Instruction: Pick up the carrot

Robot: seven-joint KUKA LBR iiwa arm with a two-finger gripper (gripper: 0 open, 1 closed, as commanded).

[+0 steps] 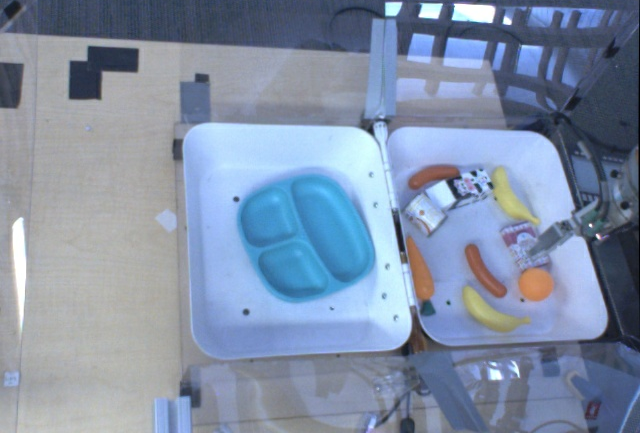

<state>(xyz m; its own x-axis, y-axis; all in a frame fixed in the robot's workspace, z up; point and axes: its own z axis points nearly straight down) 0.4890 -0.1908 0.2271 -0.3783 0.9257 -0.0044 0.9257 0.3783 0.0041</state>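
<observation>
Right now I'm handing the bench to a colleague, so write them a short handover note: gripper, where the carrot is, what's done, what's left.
Gripper: low over the right bin's right side, above the red-and-white packet and near the orange; nothing seen between its fingers.
Carrot: lying against the right bin's left wall, green end toward the near edge, far across the bin from the gripper.
Left bin: holds the blue divided plate.
Done: nothing yet; the carrot is not picked up.
Left: move across to the carrot, grasp, lift.
</observation>
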